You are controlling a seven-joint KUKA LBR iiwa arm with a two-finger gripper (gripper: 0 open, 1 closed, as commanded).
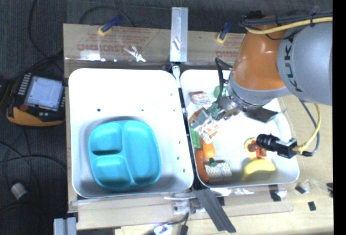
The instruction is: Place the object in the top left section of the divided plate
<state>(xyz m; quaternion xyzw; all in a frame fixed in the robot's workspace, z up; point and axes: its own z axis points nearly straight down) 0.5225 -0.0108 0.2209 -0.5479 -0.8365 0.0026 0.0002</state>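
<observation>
The turquoise divided plate (124, 153) lies in the left bin (124, 80), toward its front, with three sections. The gripper (216, 111) hangs under the orange-banded wrist (259, 64) over the left side of the right bin (270, 120). It sits just above a white packet with orange print (208, 130), and a brown-and-white packet (200, 99) lies just behind it. The arm hides what is directly below the wrist.
In the right bin an orange carrot-like piece (207, 150), a grey box with a green top (218, 171), a yellow banana (258, 167) and a small orange-red item (250, 146) lie near the front. The divider wall (185, 120) separates the bins. A black fitting on a cable (275, 143) juts over the right bin.
</observation>
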